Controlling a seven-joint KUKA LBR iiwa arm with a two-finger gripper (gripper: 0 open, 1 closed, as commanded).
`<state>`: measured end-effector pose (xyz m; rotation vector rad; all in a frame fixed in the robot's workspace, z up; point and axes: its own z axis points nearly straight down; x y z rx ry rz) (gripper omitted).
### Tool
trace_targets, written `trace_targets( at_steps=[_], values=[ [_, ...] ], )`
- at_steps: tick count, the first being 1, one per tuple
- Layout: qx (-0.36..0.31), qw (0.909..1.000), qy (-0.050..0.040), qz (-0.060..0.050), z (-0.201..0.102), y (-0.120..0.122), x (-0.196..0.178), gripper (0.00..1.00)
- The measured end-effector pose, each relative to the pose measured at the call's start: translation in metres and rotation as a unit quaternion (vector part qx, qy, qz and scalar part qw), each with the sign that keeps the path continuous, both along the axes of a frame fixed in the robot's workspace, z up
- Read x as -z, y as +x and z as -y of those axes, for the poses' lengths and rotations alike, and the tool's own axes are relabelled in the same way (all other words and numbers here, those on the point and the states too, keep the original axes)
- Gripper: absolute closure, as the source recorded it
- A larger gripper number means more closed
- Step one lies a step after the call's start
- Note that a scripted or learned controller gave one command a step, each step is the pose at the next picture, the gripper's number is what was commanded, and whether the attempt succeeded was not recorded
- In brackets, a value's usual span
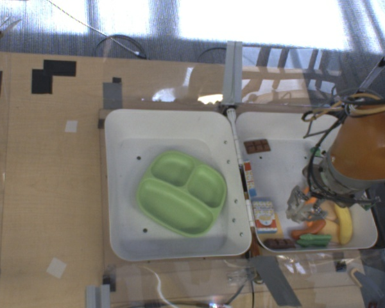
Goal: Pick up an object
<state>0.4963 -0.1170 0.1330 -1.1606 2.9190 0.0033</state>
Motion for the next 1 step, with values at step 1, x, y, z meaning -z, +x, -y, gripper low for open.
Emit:
trace_targets(
  at_steps=[1],
  values=[
    [0.079, 0.9969, -0.0016, 0.010, 0.0039, 0.0503, -0.1461, 1.00]
  ],
)
